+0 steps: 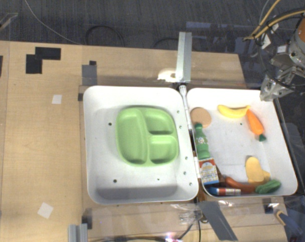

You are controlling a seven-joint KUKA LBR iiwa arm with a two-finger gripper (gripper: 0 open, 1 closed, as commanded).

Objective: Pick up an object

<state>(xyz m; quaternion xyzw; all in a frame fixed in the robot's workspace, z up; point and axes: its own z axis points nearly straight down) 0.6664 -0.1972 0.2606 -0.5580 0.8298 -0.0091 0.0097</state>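
Observation:
The right bin (pixel 228 135) holds a yellow banana (pixel 233 111), an orange carrot (pixel 255 124), a tan round disc (pixel 200 117) and a green bottle (pixel 203 153) lying along its left wall. At its front lie a yellow lumpy piece (pixel 255 169), a green pod (pixel 268 186), a brown sausage (pixel 239 182) and a red pen (pixel 226 190). My gripper (pixel 272 88) hangs over the right bin's far right corner, above and to the right of the banana and the carrot, with nothing seen in it.
The left bin (pixel 99 175) carries a green divided plate (pixel 146 136). A metal post (pixel 184 57) stands behind the seam between the bins. Yellow and black cables (pixel 273 11) loop over the arm at the top right.

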